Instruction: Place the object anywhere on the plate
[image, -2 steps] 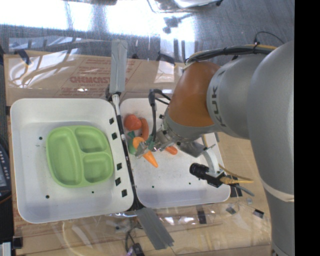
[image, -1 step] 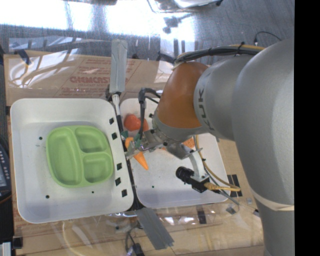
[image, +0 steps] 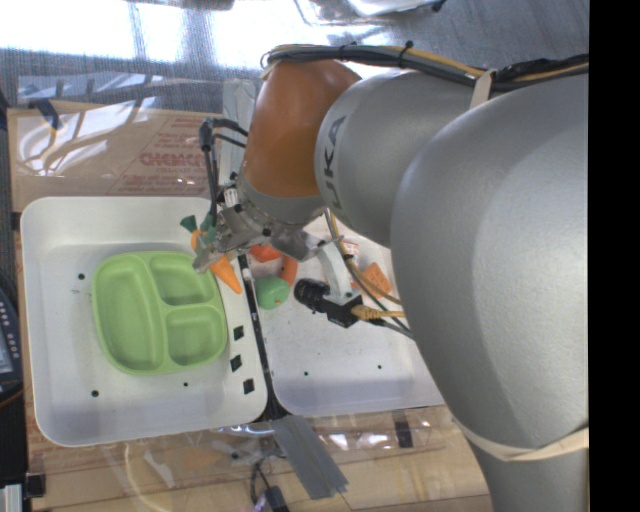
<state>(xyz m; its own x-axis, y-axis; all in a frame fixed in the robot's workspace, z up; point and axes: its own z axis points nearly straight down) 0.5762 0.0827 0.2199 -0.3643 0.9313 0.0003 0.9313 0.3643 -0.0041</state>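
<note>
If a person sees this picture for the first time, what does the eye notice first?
The big grey arm with its orange band covers the right and centre. In the left bin lies a bright green plate with compartments. At its upper right edge, under the wrist, sit small orange and green objects.

We see the green plate (image: 160, 312) lying open in the left bin (image: 50, 400), bare floor along that bin's near and left edges; the arm (image: 420, 200) crowds the divider, where an orange carrot (image: 228, 272) and green ball (image: 271, 292) lie
</note>
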